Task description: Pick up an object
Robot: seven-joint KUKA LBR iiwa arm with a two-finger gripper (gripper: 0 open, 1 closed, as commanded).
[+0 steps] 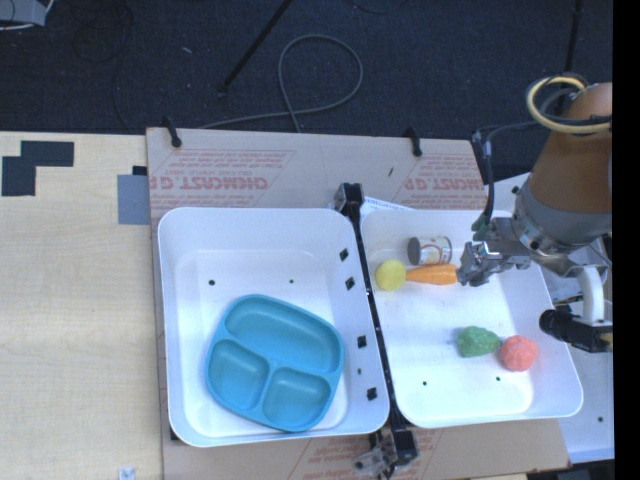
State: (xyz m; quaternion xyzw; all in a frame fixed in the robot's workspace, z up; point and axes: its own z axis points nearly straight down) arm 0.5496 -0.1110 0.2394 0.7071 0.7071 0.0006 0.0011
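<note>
At centre right of the frame, the tool is seen lowered into the right bin, touching the orange carrot's right end; whether it is apart or together cannot be told. A yellow ball lies just left of the carrot. A blue divided tray is held in the left bin.

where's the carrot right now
The carrot lies in the right bin, toward its far end, between the yellow ball on its left and the gripper on its right.
</note>
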